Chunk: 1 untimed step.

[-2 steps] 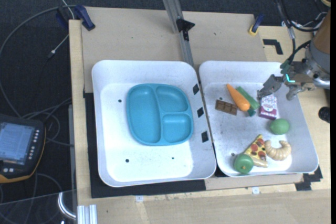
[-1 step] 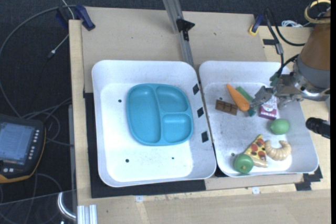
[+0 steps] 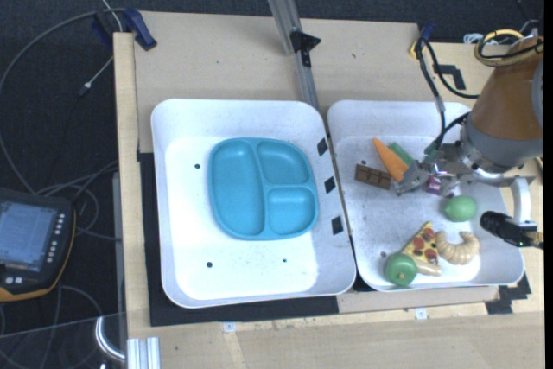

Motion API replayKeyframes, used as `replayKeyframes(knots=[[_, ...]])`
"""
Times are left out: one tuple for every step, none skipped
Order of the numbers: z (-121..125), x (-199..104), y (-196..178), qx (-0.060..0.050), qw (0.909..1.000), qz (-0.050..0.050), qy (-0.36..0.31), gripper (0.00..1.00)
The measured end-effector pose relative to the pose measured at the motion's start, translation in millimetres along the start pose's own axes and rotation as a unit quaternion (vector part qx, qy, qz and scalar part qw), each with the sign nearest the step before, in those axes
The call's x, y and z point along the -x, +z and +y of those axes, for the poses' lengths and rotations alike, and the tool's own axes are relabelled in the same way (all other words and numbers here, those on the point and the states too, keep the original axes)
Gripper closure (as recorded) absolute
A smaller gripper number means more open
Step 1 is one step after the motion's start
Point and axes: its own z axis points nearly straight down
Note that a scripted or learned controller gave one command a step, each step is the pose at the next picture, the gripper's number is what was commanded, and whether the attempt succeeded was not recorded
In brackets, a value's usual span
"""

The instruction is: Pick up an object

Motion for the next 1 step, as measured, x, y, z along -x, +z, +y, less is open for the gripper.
replayKeyframes(knots=[[-0.3,-0.7,40.1,0.001,1.0000,0.000,0.000,0.00]])
